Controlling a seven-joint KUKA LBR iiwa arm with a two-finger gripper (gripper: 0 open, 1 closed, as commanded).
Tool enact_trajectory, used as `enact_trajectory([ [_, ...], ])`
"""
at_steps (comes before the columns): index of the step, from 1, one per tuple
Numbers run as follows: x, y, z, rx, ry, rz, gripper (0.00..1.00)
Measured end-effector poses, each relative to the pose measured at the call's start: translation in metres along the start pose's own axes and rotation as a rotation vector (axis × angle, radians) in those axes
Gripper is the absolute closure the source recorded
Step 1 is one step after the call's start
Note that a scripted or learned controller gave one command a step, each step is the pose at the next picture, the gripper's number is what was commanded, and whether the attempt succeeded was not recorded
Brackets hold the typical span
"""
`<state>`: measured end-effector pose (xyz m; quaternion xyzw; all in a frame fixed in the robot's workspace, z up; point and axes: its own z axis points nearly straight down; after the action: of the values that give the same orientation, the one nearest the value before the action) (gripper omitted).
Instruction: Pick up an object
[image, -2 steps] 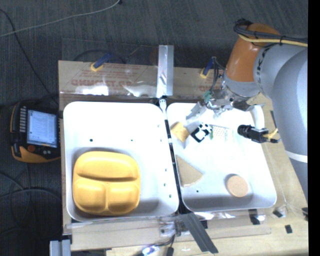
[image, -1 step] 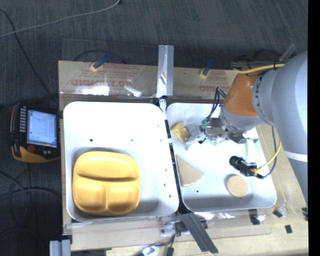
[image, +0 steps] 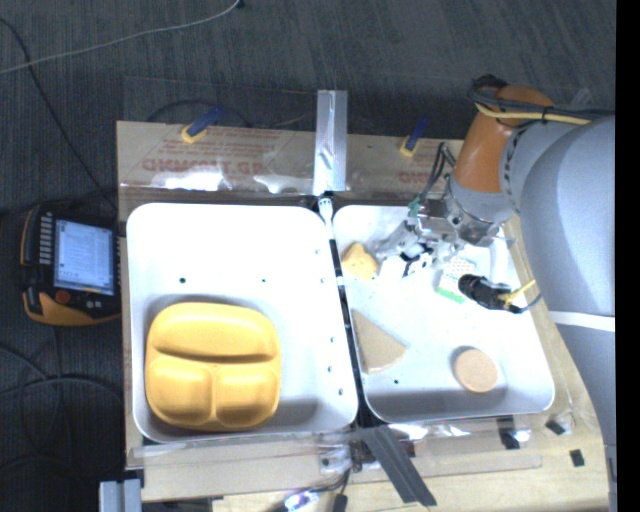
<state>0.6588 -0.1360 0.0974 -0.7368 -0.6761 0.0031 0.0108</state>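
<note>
The end effector (image: 415, 243) hangs low in the right bin (image: 520, 330); its opening I cannot tell. The small yellow piece (image: 360, 262) lies just beside it, toward the divider.

We see a yellow loaf (image: 212, 363) in the left bin; a small yellow chunk (image: 360, 262), tan wedge (image: 377, 344) and round tan disc (image: 476, 369) lie apart in the right.

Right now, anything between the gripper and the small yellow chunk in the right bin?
Nothing visible. The gripper hangs just right of the yellow chunk, with bare white bin floor between them. The tan wedge and round disc lie nearer the camera.
</note>
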Motion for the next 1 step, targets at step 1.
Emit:
enact_trajectory([
  [1,-0.0447,0.0126,0.001,-0.001,0.015,0.425,0.0],
])
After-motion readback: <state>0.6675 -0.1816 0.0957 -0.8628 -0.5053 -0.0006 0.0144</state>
